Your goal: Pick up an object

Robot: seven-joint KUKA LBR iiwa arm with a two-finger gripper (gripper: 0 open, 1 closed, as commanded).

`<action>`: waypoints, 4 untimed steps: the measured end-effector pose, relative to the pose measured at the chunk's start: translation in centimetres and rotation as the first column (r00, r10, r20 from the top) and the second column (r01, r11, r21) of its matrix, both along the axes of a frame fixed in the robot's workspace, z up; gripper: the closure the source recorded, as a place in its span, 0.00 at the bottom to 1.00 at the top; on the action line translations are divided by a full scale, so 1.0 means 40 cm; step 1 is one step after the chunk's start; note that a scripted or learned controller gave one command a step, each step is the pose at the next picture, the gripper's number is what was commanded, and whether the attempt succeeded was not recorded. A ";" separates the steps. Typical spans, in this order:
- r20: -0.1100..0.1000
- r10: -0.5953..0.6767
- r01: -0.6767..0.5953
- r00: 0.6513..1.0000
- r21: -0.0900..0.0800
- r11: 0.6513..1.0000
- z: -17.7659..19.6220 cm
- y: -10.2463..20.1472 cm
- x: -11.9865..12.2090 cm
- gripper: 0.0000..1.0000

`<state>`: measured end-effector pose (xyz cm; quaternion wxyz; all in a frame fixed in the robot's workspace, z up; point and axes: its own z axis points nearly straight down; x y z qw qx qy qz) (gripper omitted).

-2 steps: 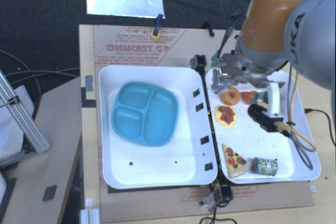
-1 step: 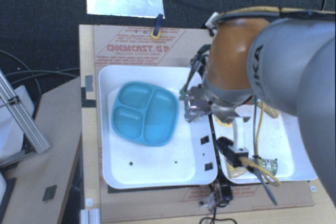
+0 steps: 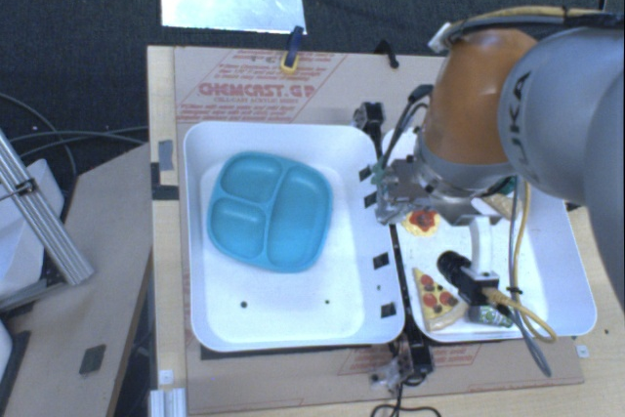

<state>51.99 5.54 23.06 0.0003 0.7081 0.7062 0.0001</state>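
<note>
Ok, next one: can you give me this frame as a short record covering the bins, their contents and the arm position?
left bin: one blue divided plate, lying flat
right bin: toy pizza slice toward the view's bottom; small red round piece above it in the view, at the arm's edge
arm: over the right bin, covering much of it
pick status: pizza slice and red piece both lie in the bin

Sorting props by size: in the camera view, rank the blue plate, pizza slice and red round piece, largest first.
1. blue plate
2. pizza slice
3. red round piece, partly under the arm, so unsure
</note>
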 end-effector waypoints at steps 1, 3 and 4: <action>-0.004 0.000 0.000 1.000 0.000 1.000 -0.122 -0.074 -0.087 1.00; 0.000 0.000 0.000 1.000 -0.001 1.000 0.035 0.084 0.002 1.00; -0.008 0.009 -0.009 1.000 0.001 1.000 -0.149 0.178 -0.090 1.00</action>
